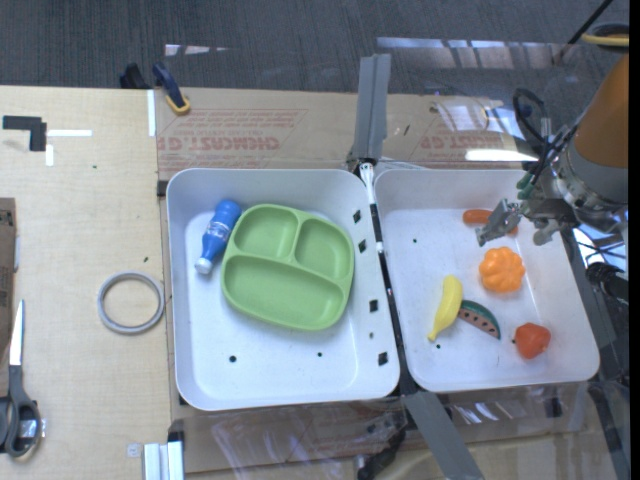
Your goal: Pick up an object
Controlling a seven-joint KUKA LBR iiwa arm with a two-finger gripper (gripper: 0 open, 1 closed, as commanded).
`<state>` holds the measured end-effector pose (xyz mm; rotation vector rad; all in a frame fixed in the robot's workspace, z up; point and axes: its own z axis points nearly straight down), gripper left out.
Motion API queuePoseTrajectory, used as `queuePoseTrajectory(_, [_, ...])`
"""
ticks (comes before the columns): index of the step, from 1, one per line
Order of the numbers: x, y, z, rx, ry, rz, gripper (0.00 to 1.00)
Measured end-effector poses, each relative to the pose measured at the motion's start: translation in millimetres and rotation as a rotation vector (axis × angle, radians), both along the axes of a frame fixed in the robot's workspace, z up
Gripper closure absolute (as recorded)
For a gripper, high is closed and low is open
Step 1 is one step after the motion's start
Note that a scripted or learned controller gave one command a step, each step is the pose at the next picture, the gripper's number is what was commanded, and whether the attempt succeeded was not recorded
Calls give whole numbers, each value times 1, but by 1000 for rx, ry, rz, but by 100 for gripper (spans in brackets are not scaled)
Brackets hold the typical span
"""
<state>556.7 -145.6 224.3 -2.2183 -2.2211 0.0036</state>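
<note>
Camera view, looking down at a slant: the gripper (pixel 518 221) sits over the upper right part of the right bin (pixel 420 363). Its two grey fingers (pixel 495 224) stand apart, with nothing between them. The left finger points down toward the bin floor just above the orange bell pepper (pixel 502 270); the right finger lies close to the bin's right wall. Whether either tip touches the floor cannot be told. Behind the gripper the arm (pixel 606 118) enters from the right, its orange band visible at the frame edge, with black cables looping around the wrist.

Right bin contents: a small orange-red piece (pixel 476 216) lies just left of the gripper, partly hidden by the finger, and its kind cannot be made out. The orange bell pepper sits below the gripper, apart from it. A yellow banana (pixel 446 307) lies tilted to the pepper's lower left, touching or just beside a watermelon slice (pixel 480 319). A red tomato (pixel 532 340) rests near the lower right corner.

Left bin (pixel 190 368) contents: a green divided plate (pixel 290 265) lies flat in the middle, and a blue and white bottle (pixel 217 234) lies on its side against the plate's left rim.

On the bench (pixel 80 218), left of the bins: a grey tape ring (pixel 131 301), scissors (pixel 17 408) at the lower left edge, and a blue and yellow clamp (pixel 171 89) near the back.
</note>
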Motion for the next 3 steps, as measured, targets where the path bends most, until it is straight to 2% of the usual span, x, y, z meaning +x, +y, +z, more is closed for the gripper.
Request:
queuePoseTrajectory(1, [18,0,-120,0,0,-3,0])
queuePoseTrajectory(2, [-38,50,-133,0,0,-3,0])
queuePoseTrajectory(3, [-38,48,-125,0,0,-7,100])
